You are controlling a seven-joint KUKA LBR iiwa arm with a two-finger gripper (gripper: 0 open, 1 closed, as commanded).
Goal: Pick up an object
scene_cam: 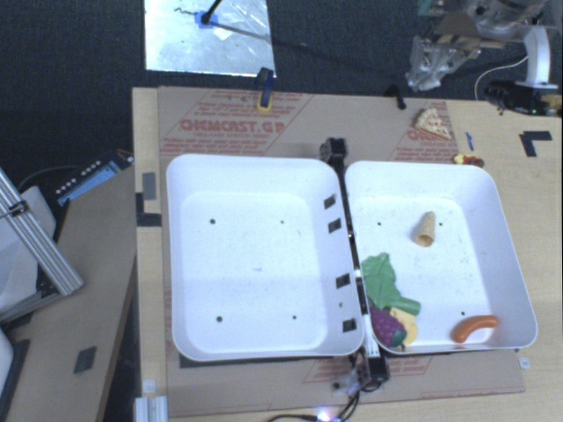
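Lying well below fingers (428, 64): cone (426, 229).

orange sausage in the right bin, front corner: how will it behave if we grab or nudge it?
The sausage looks rounded and smooth, so it would likely roll or slide when nudged. It lies close to the right bin front wall, which may crowd a grasp. It is small and probably light, plastic-looking.
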